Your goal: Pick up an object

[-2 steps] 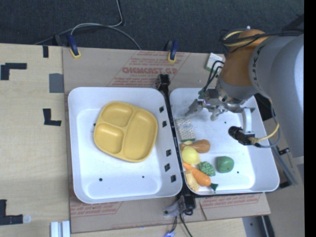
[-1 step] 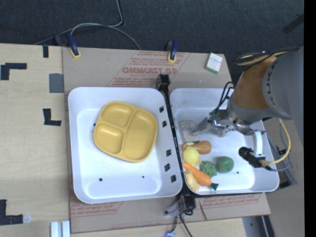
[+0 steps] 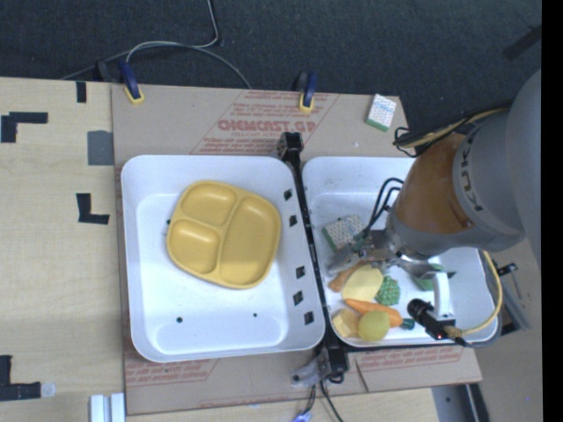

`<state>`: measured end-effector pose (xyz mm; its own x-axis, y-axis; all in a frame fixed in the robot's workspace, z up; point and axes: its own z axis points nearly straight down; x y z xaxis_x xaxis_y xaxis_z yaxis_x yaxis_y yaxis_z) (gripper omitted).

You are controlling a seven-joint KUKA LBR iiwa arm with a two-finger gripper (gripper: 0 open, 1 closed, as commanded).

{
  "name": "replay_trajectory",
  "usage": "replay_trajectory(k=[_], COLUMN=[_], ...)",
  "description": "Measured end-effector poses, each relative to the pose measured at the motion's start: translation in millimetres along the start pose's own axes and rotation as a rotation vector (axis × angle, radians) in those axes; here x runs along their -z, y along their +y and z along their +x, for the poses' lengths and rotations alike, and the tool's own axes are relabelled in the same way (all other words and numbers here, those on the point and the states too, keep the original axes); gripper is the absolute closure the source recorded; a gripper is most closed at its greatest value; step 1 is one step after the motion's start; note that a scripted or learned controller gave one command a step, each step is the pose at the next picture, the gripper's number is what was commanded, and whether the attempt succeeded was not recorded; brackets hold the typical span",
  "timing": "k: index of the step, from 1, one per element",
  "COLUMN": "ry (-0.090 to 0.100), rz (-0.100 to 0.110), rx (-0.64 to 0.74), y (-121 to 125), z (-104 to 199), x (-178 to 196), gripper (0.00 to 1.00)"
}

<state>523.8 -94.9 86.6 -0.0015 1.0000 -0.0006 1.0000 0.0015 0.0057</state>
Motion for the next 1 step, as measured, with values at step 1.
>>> replay_trajectory(k=[1], ry=[-0.002], rz=[-0.001], rx=[-0.001], y=[0.4], z=[-1.2], x=[9.8], gripper=[1.00])
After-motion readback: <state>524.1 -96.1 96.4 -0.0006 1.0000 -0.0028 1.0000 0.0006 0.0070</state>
